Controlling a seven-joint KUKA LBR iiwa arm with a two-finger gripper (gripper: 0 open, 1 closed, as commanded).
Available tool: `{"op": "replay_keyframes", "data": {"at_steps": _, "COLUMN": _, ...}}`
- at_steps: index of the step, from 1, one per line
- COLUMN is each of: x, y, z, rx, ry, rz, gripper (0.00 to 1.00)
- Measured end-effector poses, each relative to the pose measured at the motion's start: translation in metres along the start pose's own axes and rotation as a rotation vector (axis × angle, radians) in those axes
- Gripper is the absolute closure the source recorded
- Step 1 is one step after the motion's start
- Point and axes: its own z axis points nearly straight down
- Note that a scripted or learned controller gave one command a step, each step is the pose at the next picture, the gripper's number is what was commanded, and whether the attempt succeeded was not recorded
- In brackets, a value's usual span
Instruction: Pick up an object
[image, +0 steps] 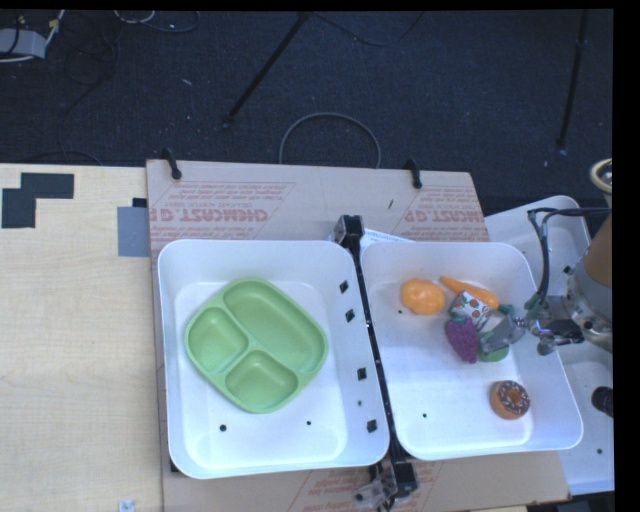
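Purple grape bunch (462, 338) lying in the right bin (430, 440), right of centre, touching a small patterned piece with a green part (487, 336) on its right side. Just above, an orange carrot (468, 289) at a slant, and to its left a round orange fruit (423, 296), near but apart from the grapes. Lower right, a chocolate doughnut (510, 399) well clear of the cluster. Tool (528, 328) reaching in from the right, low over the bin's right side, tip just beside the green-and-patterned piece and the grapes; whether open or closed cannot be told at this size, and nothing clearly seen between its tips. Judged step: the approach or the closing on the cluster, with no lift yet, all toys resting on the bin floor. Next move likely calls for settling squarely over one item, closing firmly, then rising straight up; crowding of grapes, patterned piece and carrot could mean a pinch on an edge or a nudge aside. Left bin (190, 440) holding a green divided plate (256, 343), away from the action. Both bins side by side on a cardboard-covered surface (300, 205).
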Motion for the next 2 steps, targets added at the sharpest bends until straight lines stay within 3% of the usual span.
{"op": "replay_keyframes", "data": {"at_steps": 2, "x": 0.0, "y": 0.001, "z": 0.086, "rx": 0.006, "ry": 0.003, "rz": 0.0, "gripper": 0.0}}
